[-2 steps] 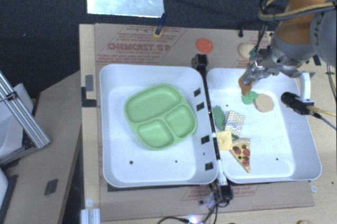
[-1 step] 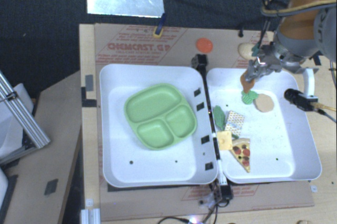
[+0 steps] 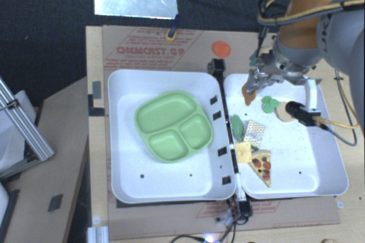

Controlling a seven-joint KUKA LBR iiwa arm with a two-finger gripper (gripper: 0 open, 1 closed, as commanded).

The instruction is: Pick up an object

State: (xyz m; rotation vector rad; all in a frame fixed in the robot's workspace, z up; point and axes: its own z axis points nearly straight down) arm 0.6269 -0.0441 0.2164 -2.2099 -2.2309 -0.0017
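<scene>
The gripper (image 3: 251,89) hangs over the right bin's (image 3: 331,170) far left corner with a brown piece (image 3: 249,96) at its tip; whether the piece is actually pinched cannot be told. Just beside it lie a green toy (image 3: 270,103), a patterned packet (image 3: 254,130) and a pizza slice (image 3: 262,164). The left bin (image 3: 122,179) bears a green divided plate (image 3: 173,125). Red print on the cardboard (image 3: 149,45) beyond reads roughly "QUICKCAST". The grey arm (image 3: 336,36) bends in from the right.

Grey arm (image 3: 342,36) — orange band, black cables
</scene>
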